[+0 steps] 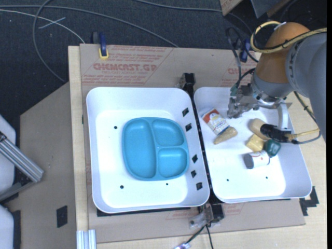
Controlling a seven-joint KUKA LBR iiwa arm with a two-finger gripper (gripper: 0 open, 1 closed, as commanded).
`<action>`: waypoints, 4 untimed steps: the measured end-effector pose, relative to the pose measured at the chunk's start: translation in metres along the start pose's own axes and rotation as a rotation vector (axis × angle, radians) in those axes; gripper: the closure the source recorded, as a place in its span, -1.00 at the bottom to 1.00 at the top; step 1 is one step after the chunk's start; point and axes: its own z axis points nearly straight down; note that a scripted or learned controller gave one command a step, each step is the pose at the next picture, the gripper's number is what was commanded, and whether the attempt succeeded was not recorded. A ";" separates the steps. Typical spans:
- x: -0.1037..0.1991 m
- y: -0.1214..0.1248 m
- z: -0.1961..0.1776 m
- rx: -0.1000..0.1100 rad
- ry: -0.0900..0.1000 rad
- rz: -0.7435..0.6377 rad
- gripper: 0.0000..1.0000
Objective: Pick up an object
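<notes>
One pincer (236,108) in play, hanging low just right of the red-and-white packet (215,121) and a little farther back, inside the right bin (244,184). Released or clenched? I cannot tell from this angle, and nothing shows in its grasp.

The packet is the nearest candidate for the pick and lies flat on the bin floor. Just in front of the packet, to its right, sits a tan wedge (226,135), so close the two may be touching. Further right of the packet is a pale rounded lump (256,124), with a yellow block (253,142) and a teal piece (273,149) in front of that. A grey-and-white piece (254,161) is the farthest of the cluster from the packet. Well to the packet's left, across the divider, the left bin (104,139) holds a blue divided plate (155,148), and the bench (135,61) carries both bins.

Now the risks, as I judge them. The pincer looks offset from the packet, so a straight descent could close on bare bin floor. A flat packet gives little to bite and may slide or skid away. A nudge could also push it into the tan wedge, or the pincer could catch both at once and drop one.
</notes>
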 end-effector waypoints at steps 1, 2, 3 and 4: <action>-0.004 0.008 -0.063 0.003 -0.003 0.000 1.00; 0.000 0.002 -0.116 0.005 -0.002 -0.001 1.00; 0.001 0.003 -0.155 0.006 -0.003 -0.001 1.00; 0.058 -0.014 -0.157 0.014 0.002 -0.005 1.00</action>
